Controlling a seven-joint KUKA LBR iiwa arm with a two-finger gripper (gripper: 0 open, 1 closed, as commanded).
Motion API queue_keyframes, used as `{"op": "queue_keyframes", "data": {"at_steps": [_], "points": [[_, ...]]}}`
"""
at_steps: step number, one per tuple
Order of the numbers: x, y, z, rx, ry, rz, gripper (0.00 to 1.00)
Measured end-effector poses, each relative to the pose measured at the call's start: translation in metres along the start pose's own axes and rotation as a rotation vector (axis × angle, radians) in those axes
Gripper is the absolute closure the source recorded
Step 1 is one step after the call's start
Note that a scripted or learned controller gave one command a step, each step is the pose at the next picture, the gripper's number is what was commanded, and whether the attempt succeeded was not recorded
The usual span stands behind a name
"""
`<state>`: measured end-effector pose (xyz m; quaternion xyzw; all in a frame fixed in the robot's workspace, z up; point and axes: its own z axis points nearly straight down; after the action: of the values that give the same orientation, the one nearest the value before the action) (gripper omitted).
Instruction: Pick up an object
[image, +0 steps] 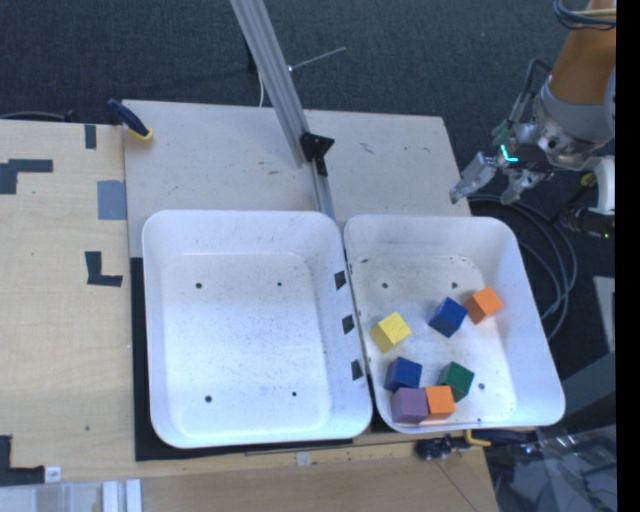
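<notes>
The right bin (500, 240) holds several small blocks: a yellow one (391, 330), a blue one (448, 316), an orange one (484, 304), a second blue one (404, 373), a green one (458, 379), a purple one (409, 404) and a second orange one (440, 401). My gripper (495, 185) hangs above and beyond the bin's far right corner, outside the bin. Its two fingers stand apart with nothing between them.
The left bin (160, 240) lies beside the right one. A slanted metal rail (285, 90) runs down to the gap between the bins. A blue and yellow tool (130, 119) lies at the bench's far left. Cables (570, 250) hang to the right.
</notes>
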<state>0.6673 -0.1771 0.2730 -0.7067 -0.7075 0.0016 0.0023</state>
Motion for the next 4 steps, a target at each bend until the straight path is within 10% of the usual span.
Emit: {"op": "queue_keyframes", "data": {"at_steps": [1,4], "points": [[0.0,0.001,-0.003,-0.004,-0.002,-0.001,0.0],[0.007,0.0,0.181,0.002,-0.001,-0.001,0.0]]}}
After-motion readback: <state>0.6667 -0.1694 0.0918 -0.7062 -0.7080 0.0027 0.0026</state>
